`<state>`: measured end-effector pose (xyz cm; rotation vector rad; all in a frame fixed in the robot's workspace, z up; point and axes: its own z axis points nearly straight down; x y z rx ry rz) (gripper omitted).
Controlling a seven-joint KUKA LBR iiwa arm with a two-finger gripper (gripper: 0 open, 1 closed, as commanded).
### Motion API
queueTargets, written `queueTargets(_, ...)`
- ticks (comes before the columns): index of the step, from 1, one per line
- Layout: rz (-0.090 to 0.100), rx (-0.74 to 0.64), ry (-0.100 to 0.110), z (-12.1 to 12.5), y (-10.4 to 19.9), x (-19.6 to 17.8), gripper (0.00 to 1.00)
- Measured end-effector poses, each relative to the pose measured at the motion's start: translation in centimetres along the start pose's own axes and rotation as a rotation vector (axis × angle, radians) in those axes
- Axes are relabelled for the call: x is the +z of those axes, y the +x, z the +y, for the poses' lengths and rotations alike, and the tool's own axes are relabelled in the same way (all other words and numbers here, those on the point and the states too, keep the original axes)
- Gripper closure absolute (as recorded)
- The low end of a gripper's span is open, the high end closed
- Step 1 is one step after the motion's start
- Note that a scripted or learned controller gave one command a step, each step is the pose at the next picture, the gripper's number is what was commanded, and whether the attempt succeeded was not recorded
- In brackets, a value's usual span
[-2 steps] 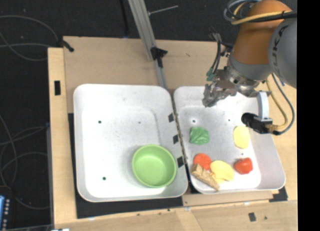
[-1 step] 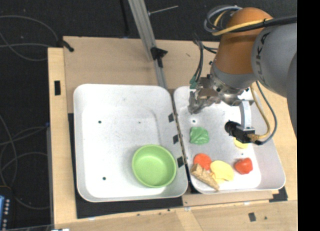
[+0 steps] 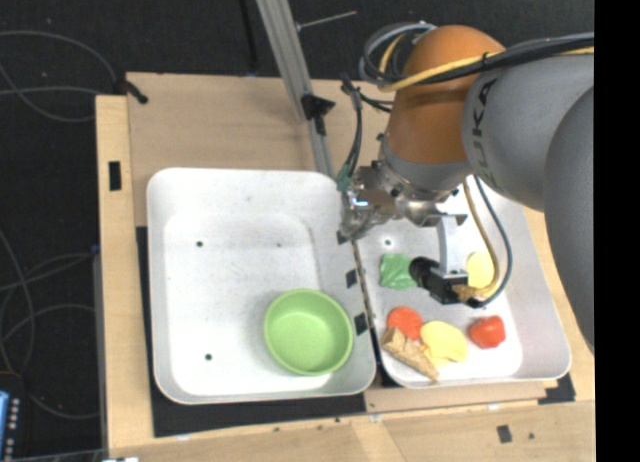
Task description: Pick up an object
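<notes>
The metal gripper (image 3: 353,218) hangs over the inner edge of the right shallow white bin (image 3: 532,342), near the left white bin (image 3: 175,250); whether it is wide or narrow cannot be told, and nothing is seen in it. In the right bin lie a green crumpled piece (image 3: 397,271), an orange round piece (image 3: 404,320), a yellow lump (image 3: 446,341), a small red piece (image 3: 487,331) and a tan wedge (image 3: 409,354). A light green plastic bowl (image 3: 308,331) sits in the left bin.

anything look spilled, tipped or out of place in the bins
Nothing stands out. The green bowl sits upright in the left bin. The small pieces, such as the red piece and the yellow piece, all lie inside the right bin.
</notes>
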<state>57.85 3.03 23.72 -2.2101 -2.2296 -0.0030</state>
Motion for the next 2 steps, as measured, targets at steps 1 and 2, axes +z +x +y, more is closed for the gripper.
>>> queueTargets(1,0.000,0.001,0.001,-1.87,5.20,0.01,1.00)
queueTargets(2,0.000,0.006,0.000,-1.82,4.95,0.04,0.00)
